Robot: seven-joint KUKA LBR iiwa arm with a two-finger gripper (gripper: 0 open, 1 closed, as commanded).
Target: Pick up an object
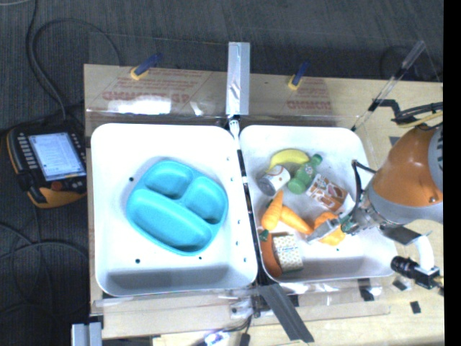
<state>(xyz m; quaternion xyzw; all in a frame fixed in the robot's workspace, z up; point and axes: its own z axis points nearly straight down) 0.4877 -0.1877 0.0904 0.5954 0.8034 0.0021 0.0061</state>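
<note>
My fingers (333, 227) sit low in the right bin (360, 262), at the right edge of the clutter heaped there, with my orange band (410, 171) and grey wrist reaching in from the right side of the worktop (338, 92). From this slanted view I cannot tell whether they are spread or pressed together, nor whether anything lies between them; their tips blend into the orange pieces just beside them.

The things to pick from are all in that right bin. At the far side lies a yellow banana (289, 157), touching a green bottle (305, 174) that tilts toward the near left. Just left of the bottle is a small grey can (274, 181) lying on its side. Right of the bottle rests a flat snack packet (325, 191) with orange and white print. Nearer, an orange carrot (286, 218) runs slantwise through the middle of the heap, and a patterned roll (287, 253) lies against the bin's near left corner.

The left bin (115, 265) carries a turquoise divided plate (176, 204), tilted, roughly in its middle. On the floor far to the left lies a handheld control pad (49, 161) with a lit screen.
</note>
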